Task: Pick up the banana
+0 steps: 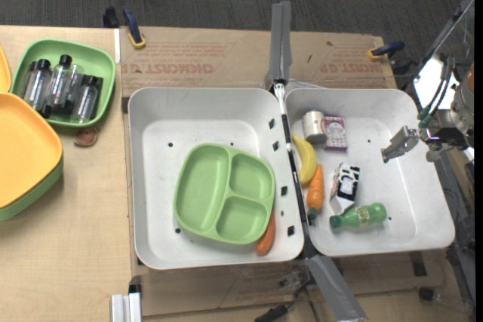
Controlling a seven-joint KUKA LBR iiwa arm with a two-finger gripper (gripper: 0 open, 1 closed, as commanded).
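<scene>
The yellow banana [304, 158] lies in the right bin [377, 108], against its left wall, curving from a silver can down toward an orange carrot. My gripper [398, 144] hangs over the right side of the same bin, well to the right of the banana and apart from it. Nothing shows between the gripper and the bin floor below it.
Around the banana lie a silver can [313, 127], a pink and white box [336, 133], a carrot [315, 189], a black and white packet [346, 182] and a green bottle [358, 216]. The left bin [151, 162] holds a green divided plate [224, 194] and an orange piece [266, 236].
</scene>
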